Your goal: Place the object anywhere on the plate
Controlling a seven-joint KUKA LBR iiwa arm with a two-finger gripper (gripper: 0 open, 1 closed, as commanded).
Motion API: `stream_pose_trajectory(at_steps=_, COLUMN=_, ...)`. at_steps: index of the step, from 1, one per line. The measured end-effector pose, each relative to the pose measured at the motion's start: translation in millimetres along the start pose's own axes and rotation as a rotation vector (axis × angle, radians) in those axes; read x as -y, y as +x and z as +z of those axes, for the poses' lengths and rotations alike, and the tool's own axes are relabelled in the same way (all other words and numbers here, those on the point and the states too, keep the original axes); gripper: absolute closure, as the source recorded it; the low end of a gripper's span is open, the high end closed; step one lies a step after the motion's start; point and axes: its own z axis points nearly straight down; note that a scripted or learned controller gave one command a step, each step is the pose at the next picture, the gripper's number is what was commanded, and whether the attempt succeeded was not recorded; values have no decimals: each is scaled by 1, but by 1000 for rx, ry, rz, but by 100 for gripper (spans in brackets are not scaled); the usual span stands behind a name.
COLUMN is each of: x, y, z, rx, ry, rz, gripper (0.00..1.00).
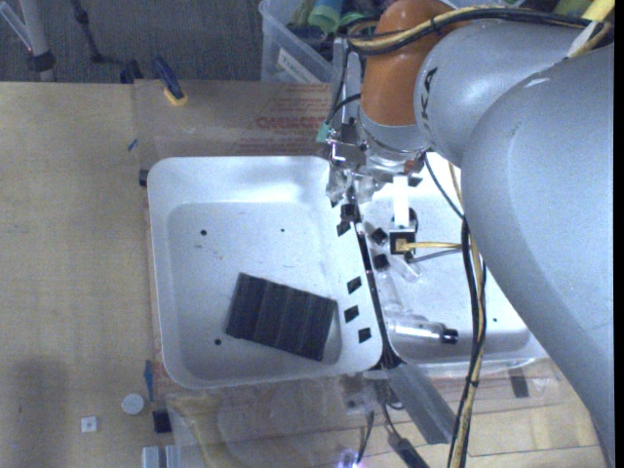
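In left bin [224, 222], black ribbed slab [281, 316] lies flat; jaws by bin's right wall, well apart, opening unclear.

Pale wooden bench top [68, 261]. Grey carpet floor [146, 18] lies beyond its far edge, with a clear plastic tub of colourful toys [312, 22]. Small blue clamp [172, 84] on that edge.

Bulky grey arm [531, 154] with a glossy orange band [395, 61] — thin black cables [468, 281] trailing alongside.

In the left bin [195, 185] a black ribbed slab [281, 317], flat; arm [526, 96] above the right bin [492, 322].
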Motion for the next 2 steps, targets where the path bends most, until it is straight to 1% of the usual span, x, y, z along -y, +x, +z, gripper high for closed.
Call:
stream_pose_trajectory(at_steps=1, x=-2, y=2, z=1, rx=13, ry=1, rz=-171, gripper=100)
stream_pose_trajectory(at_steps=2, x=8, y=64, z=-57, rx=-11, ry=5, rz=-427, gripper=100)
